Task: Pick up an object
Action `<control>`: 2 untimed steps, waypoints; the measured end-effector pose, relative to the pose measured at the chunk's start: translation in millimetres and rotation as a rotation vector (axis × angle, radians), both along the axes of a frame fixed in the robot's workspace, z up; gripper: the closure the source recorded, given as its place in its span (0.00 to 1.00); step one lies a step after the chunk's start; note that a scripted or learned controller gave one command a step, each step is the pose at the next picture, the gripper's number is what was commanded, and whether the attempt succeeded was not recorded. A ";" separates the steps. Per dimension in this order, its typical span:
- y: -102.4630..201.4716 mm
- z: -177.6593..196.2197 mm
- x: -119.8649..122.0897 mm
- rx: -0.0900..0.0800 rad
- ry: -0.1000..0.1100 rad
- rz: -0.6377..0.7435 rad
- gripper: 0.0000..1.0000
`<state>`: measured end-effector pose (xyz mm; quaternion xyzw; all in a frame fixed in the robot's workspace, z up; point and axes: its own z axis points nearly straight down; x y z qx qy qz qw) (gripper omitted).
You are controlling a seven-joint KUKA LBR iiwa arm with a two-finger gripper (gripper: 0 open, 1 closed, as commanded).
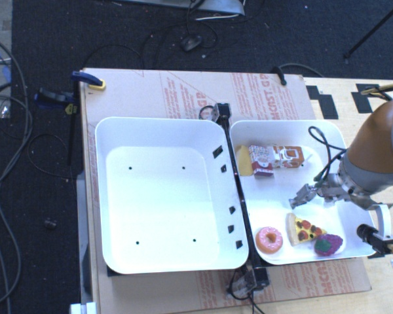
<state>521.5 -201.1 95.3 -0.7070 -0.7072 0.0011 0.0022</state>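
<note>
Nearest the camera, along the right bin's [243,175] front rim, lie three toys in a row: a pink donut [269,239] by the divider, a pizza slice [305,230] just right of it, and a purple-and-green lump [328,244] touching the slice's right end. All three sit close to the front wall, with little room on that side. Right of the lump, a black fitting [373,235] overhangs the bin's corner; what it is cannot be made out.

Above the row the bin floor is bare, and there the gripper [302,197] hangs, pointing left, clear of the slice below and of the toys beyond. Its fingers [297,201] look slightly parted with nothing between them, though they are small and blurred. The arm [373,150] behind is cut off by the picture's right edge, and a black cable [322,142] loops over the bin's back corner.

Farther back, against the divider, a yellow block [244,161] touches a red-and-white packet [275,158]; its print is unreadable.

The left bin [105,175] offers wide open floor. Both bins rest on the surface [183,93], whose back edge meets dark floor [52,18] strewn with cables.
</note>
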 end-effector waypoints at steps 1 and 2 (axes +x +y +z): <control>0.3 -3.1 0.0 -0.001 -0.004 0.000 0.00; 0.2 7.2 0.1 -0.001 -0.005 0.000 1.00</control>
